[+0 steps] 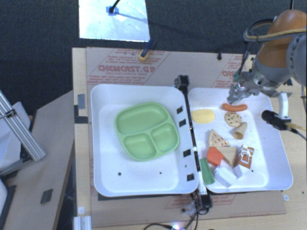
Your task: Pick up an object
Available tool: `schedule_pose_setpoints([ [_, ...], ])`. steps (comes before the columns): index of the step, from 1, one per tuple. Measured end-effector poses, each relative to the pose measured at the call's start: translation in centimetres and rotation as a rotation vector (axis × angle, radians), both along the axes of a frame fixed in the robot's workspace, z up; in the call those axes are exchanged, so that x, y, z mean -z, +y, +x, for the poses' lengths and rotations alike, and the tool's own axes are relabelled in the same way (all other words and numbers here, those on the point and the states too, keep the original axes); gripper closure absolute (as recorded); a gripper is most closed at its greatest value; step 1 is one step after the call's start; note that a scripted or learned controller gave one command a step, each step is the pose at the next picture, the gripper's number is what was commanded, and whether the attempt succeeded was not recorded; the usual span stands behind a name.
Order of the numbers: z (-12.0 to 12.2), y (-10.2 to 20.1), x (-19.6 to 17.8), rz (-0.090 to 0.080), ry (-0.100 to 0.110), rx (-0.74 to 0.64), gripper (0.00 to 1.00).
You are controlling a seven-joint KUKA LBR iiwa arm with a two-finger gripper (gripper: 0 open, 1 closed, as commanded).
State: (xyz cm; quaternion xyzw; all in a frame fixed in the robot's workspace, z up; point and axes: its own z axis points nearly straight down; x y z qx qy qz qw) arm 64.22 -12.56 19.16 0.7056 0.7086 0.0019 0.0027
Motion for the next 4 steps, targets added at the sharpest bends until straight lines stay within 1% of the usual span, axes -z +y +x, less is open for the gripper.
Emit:
schedule_pose_setpoints([
  [1,0.1,0.0,-3.6,0.000,0.001,-0.002,1.00],
  [2,-2.3,4.4,-2.5,0.003,0.007,-0.004,1.00],
  [3,-4.4,8.4,-3.5,0.003,0.006,-0.005,1.00],
  [4,-8.1,12.7,-2.4,0.003,0.008,-0.004,1.00],
])
